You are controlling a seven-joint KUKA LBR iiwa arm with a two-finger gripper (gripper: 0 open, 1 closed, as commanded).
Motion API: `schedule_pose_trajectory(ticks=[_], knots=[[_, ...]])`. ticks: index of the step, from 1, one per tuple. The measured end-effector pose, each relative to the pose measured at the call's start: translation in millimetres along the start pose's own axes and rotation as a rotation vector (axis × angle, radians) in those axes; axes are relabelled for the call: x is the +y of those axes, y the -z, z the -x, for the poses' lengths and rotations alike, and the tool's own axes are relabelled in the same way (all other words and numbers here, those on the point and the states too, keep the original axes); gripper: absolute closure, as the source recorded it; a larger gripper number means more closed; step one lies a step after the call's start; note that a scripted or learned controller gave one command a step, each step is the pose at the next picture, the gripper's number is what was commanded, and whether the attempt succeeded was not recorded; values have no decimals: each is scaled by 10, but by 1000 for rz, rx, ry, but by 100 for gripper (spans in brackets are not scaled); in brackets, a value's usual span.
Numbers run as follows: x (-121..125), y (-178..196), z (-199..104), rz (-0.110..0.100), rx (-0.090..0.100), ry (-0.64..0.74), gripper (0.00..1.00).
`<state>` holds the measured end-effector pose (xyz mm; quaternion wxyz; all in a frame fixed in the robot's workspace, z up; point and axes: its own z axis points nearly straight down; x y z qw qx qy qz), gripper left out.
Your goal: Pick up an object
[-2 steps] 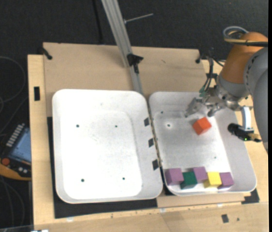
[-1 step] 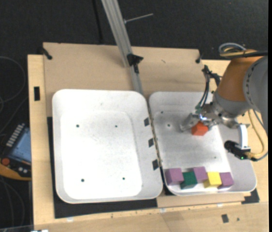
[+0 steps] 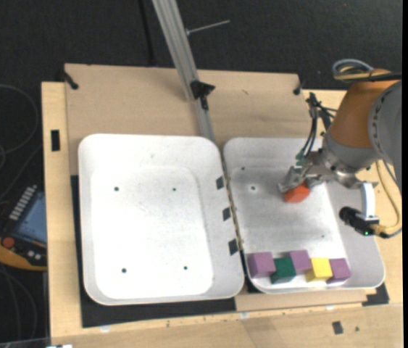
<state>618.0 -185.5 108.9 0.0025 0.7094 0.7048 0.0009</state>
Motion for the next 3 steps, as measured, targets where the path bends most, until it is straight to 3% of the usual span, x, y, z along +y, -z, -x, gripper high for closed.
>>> schedule_pose_trajectory(ticks=[1, 2, 3], knots=[[-574, 923, -1125, 1, 4, 15, 100], [-895, 883, -1162, -6, 2, 5, 100], [-996, 883, -1988, -5, 6, 16, 100]])
